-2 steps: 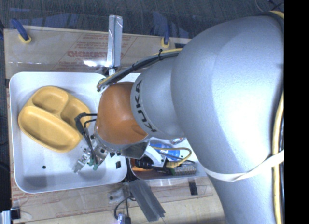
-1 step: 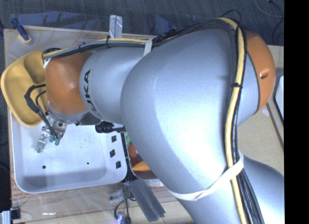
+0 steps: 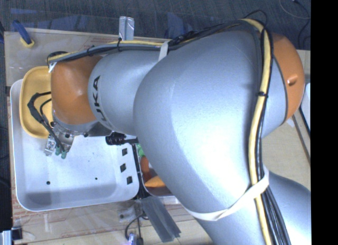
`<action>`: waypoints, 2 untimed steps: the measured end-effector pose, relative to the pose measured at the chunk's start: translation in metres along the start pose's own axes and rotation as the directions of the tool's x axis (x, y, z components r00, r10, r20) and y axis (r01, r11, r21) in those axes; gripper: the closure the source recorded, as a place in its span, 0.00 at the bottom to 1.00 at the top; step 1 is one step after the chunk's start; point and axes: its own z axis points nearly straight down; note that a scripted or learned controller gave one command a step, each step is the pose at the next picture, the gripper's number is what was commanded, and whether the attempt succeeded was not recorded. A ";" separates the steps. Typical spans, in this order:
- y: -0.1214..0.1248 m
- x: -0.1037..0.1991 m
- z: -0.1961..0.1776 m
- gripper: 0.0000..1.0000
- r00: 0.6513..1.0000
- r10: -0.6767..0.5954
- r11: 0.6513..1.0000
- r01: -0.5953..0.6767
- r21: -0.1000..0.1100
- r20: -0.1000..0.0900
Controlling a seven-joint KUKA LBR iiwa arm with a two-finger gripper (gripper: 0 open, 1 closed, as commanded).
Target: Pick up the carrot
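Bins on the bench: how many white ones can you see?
2. The left bin lies under the gripper. The right bin shows as a sliver beneath the arm, which may hide things.

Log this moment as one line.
task: pick up carrot | arm: covers much of the view | end effector: over left bin, beside yellow object | carrot: not held

You are looking at a bulky grey arm (image 3: 211,122) wearing orange bands, black KUKA lettering showing beside the orange band (image 3: 74,93) nearest the wrist. A yellow-and-black cable (image 3: 260,106) is running along the arm's casing, strapped down by pale ties.
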 end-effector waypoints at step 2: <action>0.006 -0.005 -0.130 1.00 0.985 0.175 0.985 -0.174 -0.013 0.012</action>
